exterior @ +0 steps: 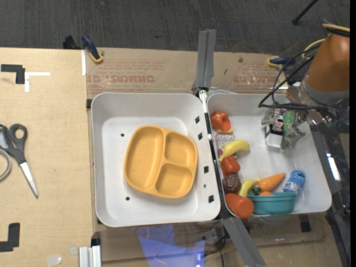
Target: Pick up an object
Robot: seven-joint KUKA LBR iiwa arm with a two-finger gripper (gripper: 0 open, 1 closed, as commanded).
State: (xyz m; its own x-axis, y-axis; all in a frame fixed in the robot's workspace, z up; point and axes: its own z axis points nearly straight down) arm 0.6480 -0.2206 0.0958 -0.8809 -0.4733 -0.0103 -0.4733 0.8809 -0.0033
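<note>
My gripper (282,131) hangs low over the far right part of the right bin (311,204), below the orange wrist band (331,65). A small white and black thing with a green part (275,130) sits right at the gripper; whether it is held is unclear. Along the bin's left side lie a red tomato (221,120), a banana (236,148) and a red fruit (231,166). At the front are a red cup (240,206), a teal bowl (273,203), a carrot (271,181) and a blue bottle (295,181).
The left bin (105,149) holds a yellow divided plate (161,161). Scissors (19,154) lie on the bench at the far left. A blue clamp (92,48) sits at the cardboard's back left corner. Cables (283,77) trail from the wrist over the bin's back edge.
</note>
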